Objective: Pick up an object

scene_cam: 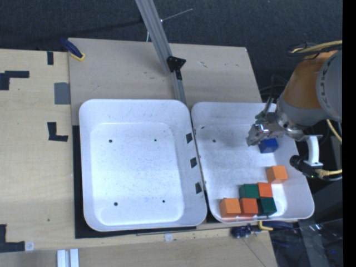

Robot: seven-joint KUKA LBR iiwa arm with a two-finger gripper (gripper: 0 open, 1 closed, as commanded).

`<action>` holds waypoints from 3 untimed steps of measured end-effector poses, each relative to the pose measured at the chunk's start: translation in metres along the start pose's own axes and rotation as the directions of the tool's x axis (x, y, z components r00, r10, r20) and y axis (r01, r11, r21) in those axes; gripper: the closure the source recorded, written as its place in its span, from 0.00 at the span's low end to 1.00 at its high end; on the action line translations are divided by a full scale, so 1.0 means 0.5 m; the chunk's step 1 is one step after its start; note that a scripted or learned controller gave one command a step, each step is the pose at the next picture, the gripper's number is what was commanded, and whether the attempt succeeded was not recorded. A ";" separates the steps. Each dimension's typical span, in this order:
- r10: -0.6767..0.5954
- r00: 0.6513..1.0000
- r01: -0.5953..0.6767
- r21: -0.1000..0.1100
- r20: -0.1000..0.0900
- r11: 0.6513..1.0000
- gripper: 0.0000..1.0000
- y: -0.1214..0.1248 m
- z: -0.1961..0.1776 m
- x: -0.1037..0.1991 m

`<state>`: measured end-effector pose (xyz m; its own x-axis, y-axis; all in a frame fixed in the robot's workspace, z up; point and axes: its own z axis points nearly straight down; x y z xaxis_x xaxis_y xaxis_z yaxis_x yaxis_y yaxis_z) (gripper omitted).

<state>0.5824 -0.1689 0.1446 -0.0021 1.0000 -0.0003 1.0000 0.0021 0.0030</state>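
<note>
In the right bin [222, 149], my gripper [258, 134] hangs low over the upper right part. A small blue block [268, 145] lies just below and to the right of it, touching or nearly touching the gripper's tip. An orange block [276, 174] sits alone further toward the front right. At the front of this bin is a cluster: a green block [250, 191], a red-orange block [265, 190], two orange blocks [230, 206] [249, 206] and a dark green block [268, 205].
The left bin [89, 149] stands beside the right one, with a thin divider rim between them. A grey metal pole [158, 32] slants down to the bins' back edge. The arm's orange band [306, 82] is at the right.
</note>
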 end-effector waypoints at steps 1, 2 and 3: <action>0.001 1.000 -0.001 -0.001 0.001 1.000 1.00 -0.010 -0.098 -0.014; 0.000 1.000 0.000 -0.003 0.002 1.000 1.00 -0.013 -0.224 -0.020; -0.004 1.000 0.004 0.005 -0.001 1.000 1.00 0.016 -0.195 0.084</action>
<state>0.5900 -0.1269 0.2421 -0.0063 1.0000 0.0012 1.0000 0.0063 -0.0020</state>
